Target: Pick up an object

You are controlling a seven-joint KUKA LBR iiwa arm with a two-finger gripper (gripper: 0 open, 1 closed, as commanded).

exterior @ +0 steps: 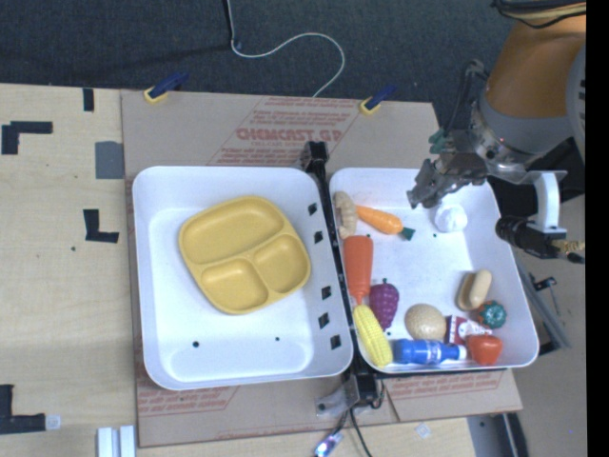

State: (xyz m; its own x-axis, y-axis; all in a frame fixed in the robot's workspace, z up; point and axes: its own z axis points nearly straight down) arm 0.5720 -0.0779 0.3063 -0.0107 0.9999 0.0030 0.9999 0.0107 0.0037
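My gripper (428,190) hangs over the back of the right bin (495,241), above bare floor between a small orange carrot (380,220) and a white cup-like object (450,219). Nothing shows between its fingers. A larger carrot (358,264) lies along the bin's left side, with a tan piece (344,213) behind it. Toward the front lie a corn cob (372,334), purple grapes (383,304), a potato (426,322), a blue bottle (427,352), a bread roll (474,289), a red tomato (485,348) and a teal ball (493,314).
The left bin (157,284) holds a yellow divided plate (245,253). Black clips (324,255) run along the divider between the bins. A white cable (285,46) loops across the dark floor behind the bench. The arm's orange band (533,65) rises at the upper right.
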